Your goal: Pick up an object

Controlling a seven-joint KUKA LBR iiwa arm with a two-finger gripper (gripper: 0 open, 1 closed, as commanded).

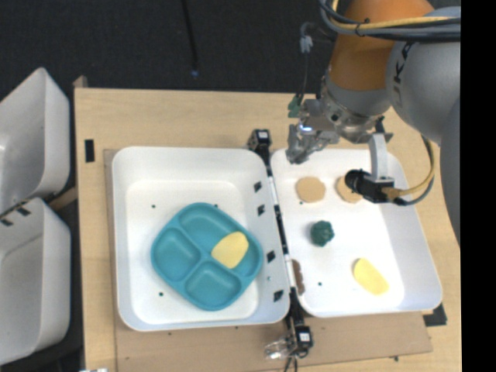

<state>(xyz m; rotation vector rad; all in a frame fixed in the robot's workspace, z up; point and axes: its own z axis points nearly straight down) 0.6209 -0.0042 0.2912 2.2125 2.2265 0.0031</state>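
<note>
Two shallow white bins sit side by side on the pale wooden surface [178, 115].

The left bin [136, 208] holds one teal divided plate [186, 258] with three compartments. One pale yellow piece [230, 249] lies on it, at about 3 o'clock from the plate's centre, across the ridge between compartments.

The right bin [407, 262] holds four loose things. One round tan disc [311, 190] lies at about 11 o'clock from the bin's centre. A second tan disc [347, 188] lies just to its right at about 12 o'clock, partly hidden by the arm's black fitting. One small dark green lump [322, 232] sits near the centre. One yellow oblong piece [370, 276] lies at about 5 o'clock, well apart from the rest.

The tool [298, 152] hangs over the right bin's far left corner, at about 11 o'clock from the first tan disc. Nothing shows between its tips; whether it is clenched or released cannot be told.
</note>
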